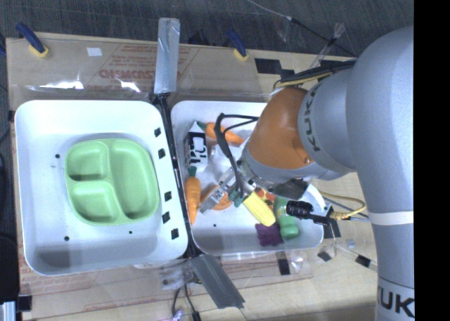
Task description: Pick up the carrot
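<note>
Camera view, looking down at a slant on the desk [63, 53]. Two white bins side by side: left bin [35, 172] holding a green divided plate [111, 180], placed flat near the middle; right bin [232, 246] crowded with toy food. Carrot [192, 199] lying lengthwise hard against the right bin's left wall, just beside the divider between the bins. Corn cob [258, 207], a purple piece [267, 234] and a green piece [288, 225] bunched toward the near right corner; another orange piece [211, 132] near the far wall. Gripper [226, 193] lowered into the right bin, just right of the carrot, nothing seen between the fingers; open or clenched, impossible to tell. Little open room: wall on the carrot's left, toys close on the right, so probably a tight, wall-side approach needed.
</note>
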`<state>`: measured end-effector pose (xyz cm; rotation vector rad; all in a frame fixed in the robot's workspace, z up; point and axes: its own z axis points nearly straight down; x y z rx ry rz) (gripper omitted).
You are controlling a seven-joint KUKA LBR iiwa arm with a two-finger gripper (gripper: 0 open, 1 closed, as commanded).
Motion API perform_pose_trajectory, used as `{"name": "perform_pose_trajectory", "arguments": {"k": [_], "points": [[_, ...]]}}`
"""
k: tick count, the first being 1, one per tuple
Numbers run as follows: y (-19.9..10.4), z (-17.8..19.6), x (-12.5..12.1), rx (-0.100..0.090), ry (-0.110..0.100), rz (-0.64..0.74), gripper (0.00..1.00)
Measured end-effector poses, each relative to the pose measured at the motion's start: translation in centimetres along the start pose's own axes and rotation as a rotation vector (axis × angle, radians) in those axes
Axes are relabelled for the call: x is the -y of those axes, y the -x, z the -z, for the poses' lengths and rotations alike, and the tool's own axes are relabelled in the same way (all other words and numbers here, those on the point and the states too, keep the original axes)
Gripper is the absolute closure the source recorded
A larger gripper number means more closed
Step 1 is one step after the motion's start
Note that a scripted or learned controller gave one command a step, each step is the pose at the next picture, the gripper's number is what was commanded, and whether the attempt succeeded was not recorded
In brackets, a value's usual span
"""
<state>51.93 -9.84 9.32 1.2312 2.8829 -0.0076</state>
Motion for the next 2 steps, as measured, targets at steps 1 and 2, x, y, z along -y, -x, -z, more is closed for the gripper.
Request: {"name": "perform_pose_trajectory", "arguments": {"k": [1, 2], "points": [[-0.1, 1.0, -0.2, -0.003, 0.002, 0.011, 1.00], [-8.0, 10.0, -3.2, -0.009, 0.002, -0.256, 1.00]]}}
